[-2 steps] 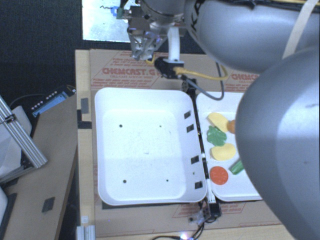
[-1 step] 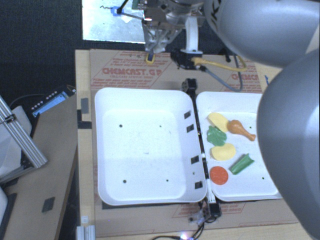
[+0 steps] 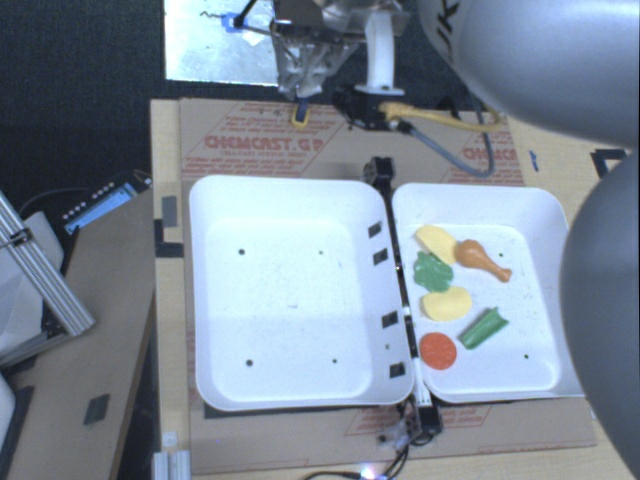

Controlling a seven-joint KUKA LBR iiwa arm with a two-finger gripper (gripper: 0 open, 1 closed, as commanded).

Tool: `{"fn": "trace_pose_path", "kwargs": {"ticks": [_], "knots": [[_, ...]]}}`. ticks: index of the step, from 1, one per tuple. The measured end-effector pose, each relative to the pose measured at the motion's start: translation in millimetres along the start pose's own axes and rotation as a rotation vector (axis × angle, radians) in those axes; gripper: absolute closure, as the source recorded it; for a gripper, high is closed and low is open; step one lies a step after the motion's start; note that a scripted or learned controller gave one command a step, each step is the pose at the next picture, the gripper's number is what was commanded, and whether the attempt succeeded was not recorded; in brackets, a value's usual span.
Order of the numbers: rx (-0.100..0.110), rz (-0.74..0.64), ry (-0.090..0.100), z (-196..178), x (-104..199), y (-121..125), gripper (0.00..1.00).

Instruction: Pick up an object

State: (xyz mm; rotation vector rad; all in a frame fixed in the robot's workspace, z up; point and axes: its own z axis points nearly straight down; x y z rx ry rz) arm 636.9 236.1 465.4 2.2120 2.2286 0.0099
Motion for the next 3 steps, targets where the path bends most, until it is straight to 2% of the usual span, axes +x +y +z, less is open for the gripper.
{"fn": "trace_pose_path", "kwargs": {"ticks": [1, 2, 3], "knots": [[-0.005, 0.002, -0.001, -69.6, -2.5, 32.7, 1.0], [0.004, 0.011, -0.004, -70.2, -67.6, 31.7, 1.0], [0.004, 0.014, -0.005, -70.5, -159.1, 20.7, 1.0]]}}
